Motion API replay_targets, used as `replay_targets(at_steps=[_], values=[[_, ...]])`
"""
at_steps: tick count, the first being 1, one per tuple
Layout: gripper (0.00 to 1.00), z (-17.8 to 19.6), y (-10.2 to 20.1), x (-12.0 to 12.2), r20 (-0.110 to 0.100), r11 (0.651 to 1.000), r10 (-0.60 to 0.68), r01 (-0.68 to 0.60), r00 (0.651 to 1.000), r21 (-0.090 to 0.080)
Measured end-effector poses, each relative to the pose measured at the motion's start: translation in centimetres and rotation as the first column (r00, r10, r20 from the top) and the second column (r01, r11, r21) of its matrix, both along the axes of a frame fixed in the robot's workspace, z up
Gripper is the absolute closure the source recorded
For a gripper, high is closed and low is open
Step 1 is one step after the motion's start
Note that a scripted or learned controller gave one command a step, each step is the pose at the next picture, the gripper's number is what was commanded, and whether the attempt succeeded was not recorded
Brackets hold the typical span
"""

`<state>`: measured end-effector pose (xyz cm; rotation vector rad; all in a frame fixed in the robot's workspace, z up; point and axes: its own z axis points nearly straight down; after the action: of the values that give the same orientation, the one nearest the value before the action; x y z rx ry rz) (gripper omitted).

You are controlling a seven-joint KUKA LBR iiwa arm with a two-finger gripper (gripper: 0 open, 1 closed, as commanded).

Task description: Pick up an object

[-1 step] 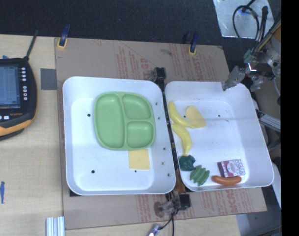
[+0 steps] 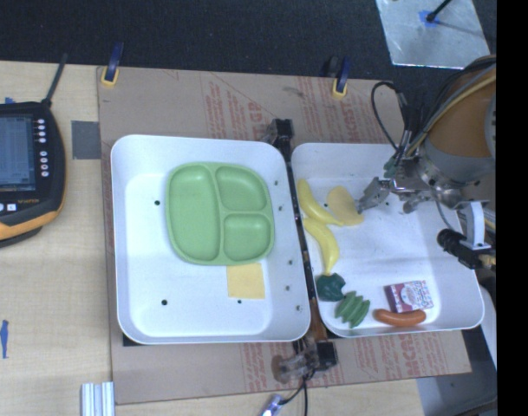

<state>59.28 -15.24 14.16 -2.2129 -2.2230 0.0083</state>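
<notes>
I read the pick as not yet made: the gripper [image 2: 373, 196] hovers beside the pale yellow piece [image 2: 344, 206] at its 8 o'clock, grip state indeterminate, nothing visibly lifted.

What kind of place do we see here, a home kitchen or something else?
Probably a robotics lab bench, not a kitchen: a robot arm reaches over two white bins holding toy food such as a banana, and a teach pendant lies beside them.

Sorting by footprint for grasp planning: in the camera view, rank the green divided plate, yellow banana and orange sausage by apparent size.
Largest to smallest:
1. Green divided plate
2. Yellow banana
3. Orange sausage
</notes>
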Motion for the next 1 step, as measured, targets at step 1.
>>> replay_targets(at_steps=[1], values=[[0.00, -0.22, 2.67, 3.71, 0.004, 1.000, 0.001, -0.001, 1.000, -0.001]])
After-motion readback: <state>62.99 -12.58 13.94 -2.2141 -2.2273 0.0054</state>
